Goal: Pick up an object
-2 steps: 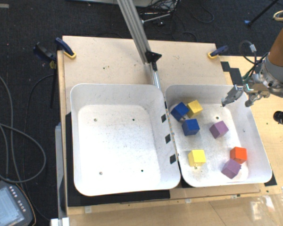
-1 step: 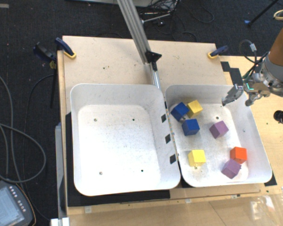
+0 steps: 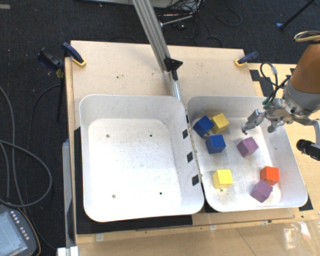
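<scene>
The gripper (image 3: 254, 121) is seen at about two o'clock over the right bin (image 3: 288, 159), its metal fingers apart with nothing between them — so nothing has been picked yet, and the whole grasp and lift are judged to remain. Nearest, toward seven o'clock from it, lies a purple cube (image 3: 247, 146), matte and hard-edged. Further off are placed an orange cube (image 3: 270, 174) touching a second purple cube (image 3: 261, 190), a yellow cube (image 3: 222, 178), and a cluster at nine o'clock — two blue cubes (image 3: 203, 126) and a yellow one (image 3: 220, 122). Beyond sits the speckled, smooth-walled left bin (image 3: 96, 111).
</scene>
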Robot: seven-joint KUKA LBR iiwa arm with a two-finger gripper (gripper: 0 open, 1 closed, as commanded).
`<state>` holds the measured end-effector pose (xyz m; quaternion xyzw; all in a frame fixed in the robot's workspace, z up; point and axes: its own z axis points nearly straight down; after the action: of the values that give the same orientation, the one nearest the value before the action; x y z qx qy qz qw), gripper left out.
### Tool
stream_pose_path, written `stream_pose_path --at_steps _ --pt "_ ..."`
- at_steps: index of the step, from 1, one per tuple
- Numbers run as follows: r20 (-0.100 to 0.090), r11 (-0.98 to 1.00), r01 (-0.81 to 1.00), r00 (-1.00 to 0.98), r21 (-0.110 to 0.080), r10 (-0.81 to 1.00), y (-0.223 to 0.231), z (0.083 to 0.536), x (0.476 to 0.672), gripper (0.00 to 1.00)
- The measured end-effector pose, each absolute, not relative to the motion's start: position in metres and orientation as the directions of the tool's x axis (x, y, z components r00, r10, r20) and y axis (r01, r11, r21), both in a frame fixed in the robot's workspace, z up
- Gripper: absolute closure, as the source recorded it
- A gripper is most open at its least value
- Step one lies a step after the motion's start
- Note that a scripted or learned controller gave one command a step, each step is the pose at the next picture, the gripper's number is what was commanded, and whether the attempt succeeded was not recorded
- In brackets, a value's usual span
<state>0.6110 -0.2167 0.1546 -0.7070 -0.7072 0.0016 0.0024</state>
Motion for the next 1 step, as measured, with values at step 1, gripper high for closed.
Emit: stream_pose_path --at_steps 1 --pt "0.001 0.000 1.000 0.000 -0.005 1.000 -0.2155 0.1007 0.6099 0.00"
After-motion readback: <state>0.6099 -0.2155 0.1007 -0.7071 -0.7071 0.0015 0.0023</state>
